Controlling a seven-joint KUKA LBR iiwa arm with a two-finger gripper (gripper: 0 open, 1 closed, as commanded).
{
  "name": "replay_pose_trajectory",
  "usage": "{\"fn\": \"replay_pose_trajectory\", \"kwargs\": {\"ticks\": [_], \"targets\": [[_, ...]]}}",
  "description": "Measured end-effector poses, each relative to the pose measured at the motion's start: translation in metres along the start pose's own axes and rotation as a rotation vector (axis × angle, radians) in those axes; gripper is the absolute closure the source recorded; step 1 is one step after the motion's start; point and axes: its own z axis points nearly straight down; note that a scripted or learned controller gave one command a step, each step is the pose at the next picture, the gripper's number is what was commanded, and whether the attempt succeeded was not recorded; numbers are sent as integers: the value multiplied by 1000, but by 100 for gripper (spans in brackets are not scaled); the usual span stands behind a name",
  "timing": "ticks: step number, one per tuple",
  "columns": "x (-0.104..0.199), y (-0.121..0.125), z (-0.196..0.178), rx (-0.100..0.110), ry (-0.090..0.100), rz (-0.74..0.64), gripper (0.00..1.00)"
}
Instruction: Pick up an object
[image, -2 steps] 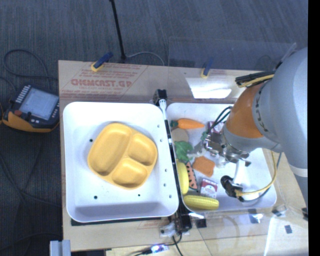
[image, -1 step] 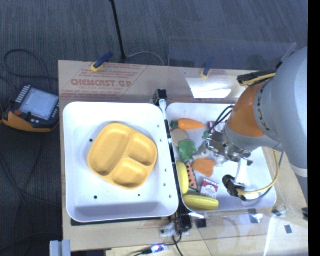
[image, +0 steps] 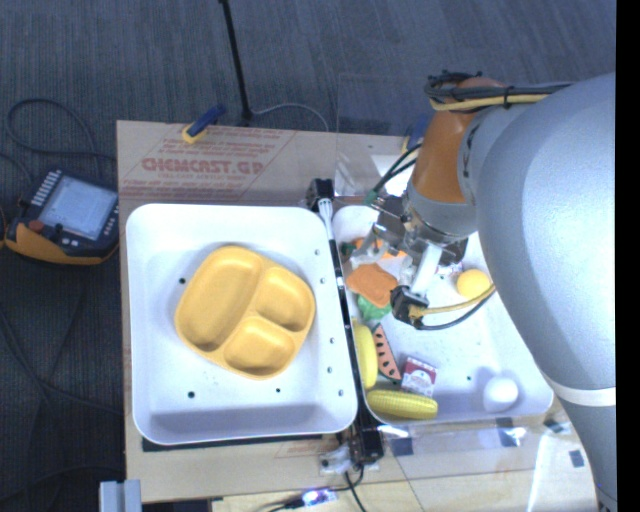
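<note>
The right bin (image: 455, 345) holds several small objects. An orange flat piece (image: 368, 283) lies at its left middle. Below that are a watermelon slice (image: 386, 358), a yellow piece (image: 365, 357), a red and white packet (image: 418, 375) and a corn cob (image: 402, 404). A yellow lemon (image: 472, 284) lies to the right and a white ball (image: 500, 390) sits at the front right. My gripper (image: 392, 248) hangs low over the bin's upper left part, just above the orange piece and next to a white round thing (image: 352, 222). The wrist hides its tip.
The left bin (image: 150, 330) carries a yellow divided plate (image: 246, 310). The bulky grey arm (image: 550, 200) covers the right bin's far right side. A handheld pendant (image: 60, 215) lies on the floor at the left, and a black pole (image: 235, 60) rises behind the bench.
</note>
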Motion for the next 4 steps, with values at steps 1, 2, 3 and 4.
{"fn": "replay_pose_trajectory", "kwargs": {"ticks": [1,2,3,4], "targets": [[55,6,0,0,-1,162,100],[5,-28,-43,1,-1,192,100],[-28,-60,-53,1,-1,504,100],[-86,-75,1,3,-1,627,100]]}}
